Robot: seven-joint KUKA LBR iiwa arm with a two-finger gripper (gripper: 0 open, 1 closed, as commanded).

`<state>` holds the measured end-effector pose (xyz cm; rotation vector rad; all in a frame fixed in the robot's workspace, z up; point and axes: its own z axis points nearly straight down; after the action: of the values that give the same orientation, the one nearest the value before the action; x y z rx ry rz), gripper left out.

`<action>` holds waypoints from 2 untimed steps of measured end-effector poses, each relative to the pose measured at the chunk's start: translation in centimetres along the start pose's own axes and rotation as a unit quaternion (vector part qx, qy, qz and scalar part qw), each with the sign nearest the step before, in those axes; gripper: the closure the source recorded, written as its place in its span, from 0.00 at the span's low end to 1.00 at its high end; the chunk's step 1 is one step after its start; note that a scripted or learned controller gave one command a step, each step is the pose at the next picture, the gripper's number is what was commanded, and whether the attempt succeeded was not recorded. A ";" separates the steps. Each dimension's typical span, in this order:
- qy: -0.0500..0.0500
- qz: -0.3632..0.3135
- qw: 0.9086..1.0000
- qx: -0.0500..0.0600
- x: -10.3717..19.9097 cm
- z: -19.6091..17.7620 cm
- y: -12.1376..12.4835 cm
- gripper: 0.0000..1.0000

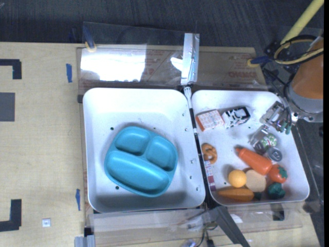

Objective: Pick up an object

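The gripper (279, 118) hangs over the upper right part of the right bin (303, 189), its metal fingers pointing down and to the left; whether they are parted or closed cannot be told from this view, and nothing shows between them. Above it, the orange band of the arm (310, 81) sits at the bin's upper right corner.

Everything else can be placed from that right bin. Just below the gripper, near the bin's right wall, lies a small crumpled silvery object (266, 141). Below that, an orange toy carrot (254, 160) lies at a slant toward the bin's middle. At the bin's lower end a cluster sits close together: a yellow-orange ball (237, 178), a pale beige rounded piece (256, 179), a reddish piece (279, 174), a dark green piece (276, 190), and a long orange piece (236, 193) along the bottom wall. A small pretzel-shaped item (208, 152) rests by the bin's left wall. Near the bin's upper left lie a small red-and-white carton (209, 119) and, just right of it, a black-and-white toy (236, 115).

To the left of this bin, the left bin (97, 104) holds a blue divided plate (141, 160).
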<state>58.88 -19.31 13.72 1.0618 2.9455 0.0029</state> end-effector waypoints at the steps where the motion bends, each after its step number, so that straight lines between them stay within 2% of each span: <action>1: 0.001 -0.009 1.000 0.001 -2.2 4.9 -1.0 0.00; 2: -0.001 -0.043 0.999 -0.001 -4.4 -0.1 5.6 0.00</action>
<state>65.85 -17.77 13.89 0.9343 2.9869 0.0033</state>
